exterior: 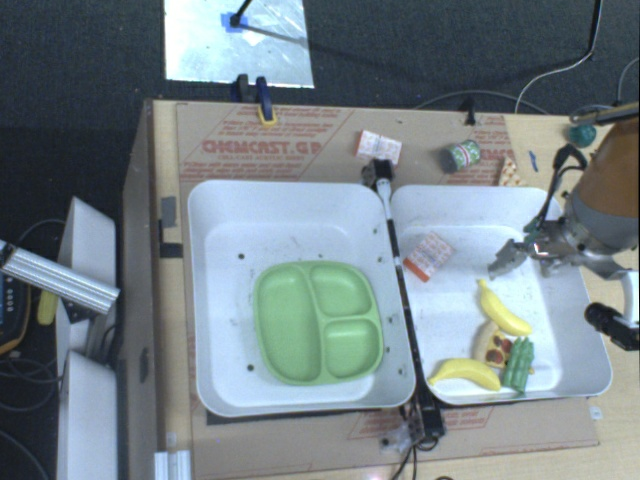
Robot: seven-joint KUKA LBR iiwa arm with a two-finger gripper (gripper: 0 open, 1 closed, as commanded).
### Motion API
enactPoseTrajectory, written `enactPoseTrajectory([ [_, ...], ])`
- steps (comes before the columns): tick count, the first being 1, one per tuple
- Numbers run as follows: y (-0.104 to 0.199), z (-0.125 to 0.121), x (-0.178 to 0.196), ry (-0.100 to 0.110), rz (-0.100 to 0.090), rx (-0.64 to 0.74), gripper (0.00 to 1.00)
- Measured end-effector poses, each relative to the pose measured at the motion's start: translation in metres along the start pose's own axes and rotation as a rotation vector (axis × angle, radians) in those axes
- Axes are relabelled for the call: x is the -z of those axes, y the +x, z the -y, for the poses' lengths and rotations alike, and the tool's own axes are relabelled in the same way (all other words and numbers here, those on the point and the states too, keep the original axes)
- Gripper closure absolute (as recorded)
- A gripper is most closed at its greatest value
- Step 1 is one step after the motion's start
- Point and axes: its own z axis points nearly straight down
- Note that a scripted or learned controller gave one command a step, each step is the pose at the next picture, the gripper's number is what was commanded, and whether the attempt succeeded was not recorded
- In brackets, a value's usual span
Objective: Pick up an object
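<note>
Tool (508,256) hangs over the right bin (590,368), fingers spread, gripping nothing. Just below it lies a banana (502,311), long axis running diagonally from upper left down to lower right.

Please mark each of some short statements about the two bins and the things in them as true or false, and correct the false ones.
1. The green divided plate lies in the left bin. True.
2. Two bananas lie in the right bin. True: one banana above the other banana.
3. The tool holds a banana. False: it hovers above the upper banana, nothing seen between its fingers.
4. The small packet lies on the green plate. False: it lies in the right bin, near the divider.
5. The small can stands inside the right bin. False: it sits on the bench behind the bins.
</note>
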Motion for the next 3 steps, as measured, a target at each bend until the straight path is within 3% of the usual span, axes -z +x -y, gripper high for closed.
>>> enactPoseTrajectory([
  [1,0.014,0.008,-0.083,0.002,0.0,-0.002,0.0],
  [2,0.014,0.007,-0.072,0.001,0.0,-0.001,1.0],
  [3,0.118,0.002,0.018,0.001,-0.002,0.001,1.0],
])
